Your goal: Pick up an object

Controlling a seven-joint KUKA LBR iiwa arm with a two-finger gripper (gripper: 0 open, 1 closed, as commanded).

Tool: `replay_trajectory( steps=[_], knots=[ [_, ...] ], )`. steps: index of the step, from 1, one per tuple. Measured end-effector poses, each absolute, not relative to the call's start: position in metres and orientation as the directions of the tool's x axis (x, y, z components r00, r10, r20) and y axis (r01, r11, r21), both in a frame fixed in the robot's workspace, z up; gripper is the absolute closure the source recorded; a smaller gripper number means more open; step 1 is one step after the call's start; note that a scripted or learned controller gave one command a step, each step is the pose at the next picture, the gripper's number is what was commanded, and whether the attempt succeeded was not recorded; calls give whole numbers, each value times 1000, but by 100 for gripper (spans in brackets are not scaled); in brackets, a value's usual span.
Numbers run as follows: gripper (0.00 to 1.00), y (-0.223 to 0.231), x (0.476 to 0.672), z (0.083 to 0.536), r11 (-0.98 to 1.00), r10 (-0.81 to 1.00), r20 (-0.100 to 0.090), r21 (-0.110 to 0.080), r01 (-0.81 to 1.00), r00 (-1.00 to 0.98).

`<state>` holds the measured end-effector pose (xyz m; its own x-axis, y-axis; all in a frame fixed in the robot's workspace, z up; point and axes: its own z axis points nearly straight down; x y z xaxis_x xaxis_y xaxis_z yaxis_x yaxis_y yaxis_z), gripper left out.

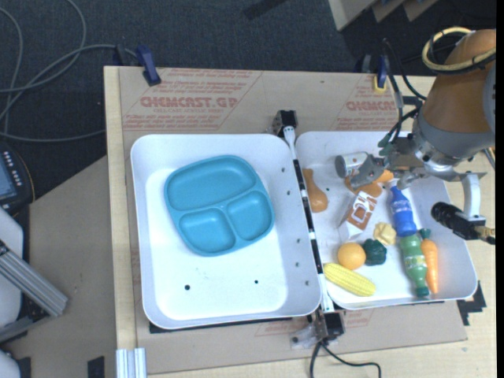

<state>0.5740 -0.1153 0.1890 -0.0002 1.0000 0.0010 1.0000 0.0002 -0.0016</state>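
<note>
I am the arm [461, 93] reaching in over the right bin [465, 278], and the step in hand looks like the approach — nothing is lifted yet, as far as I can judge. My gripper [376, 172] hangs low over the top middle of that bin, just above an orange-and-white carton [361, 211]. How my jaws stand I cannot tell; the slant hides them.

Counted from large to small: two white bins, side by side. The left bin [157, 290] holds one blue divided plate [218, 203]. The right bin holds the small things — one blue bottle [402, 211], one green bottle [413, 262], one ear of corn [349, 279], one carrot [431, 260], one brown piece [315, 191] against the left wall, one orange [351, 255], one dark green lump [375, 251], and one pale yellow bit [384, 232].

The carton sits nearest me, so I judge it the likely pick. The next move calls for a straight descent, closing only around it, clear of the blue bottle just beside it.
</note>
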Motion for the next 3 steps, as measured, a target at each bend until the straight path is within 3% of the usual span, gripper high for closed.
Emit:
replay_trajectory(
  steps=[1,2,3],
  knots=[
    [0,-130,539,106,4,1000,-2,15,1000,-4],
    [0,-107,506,99,-2,1000,-8,35,999,2],
    [0,-116,536,97,5,1000,6,15,1000,-5]
  ],
)
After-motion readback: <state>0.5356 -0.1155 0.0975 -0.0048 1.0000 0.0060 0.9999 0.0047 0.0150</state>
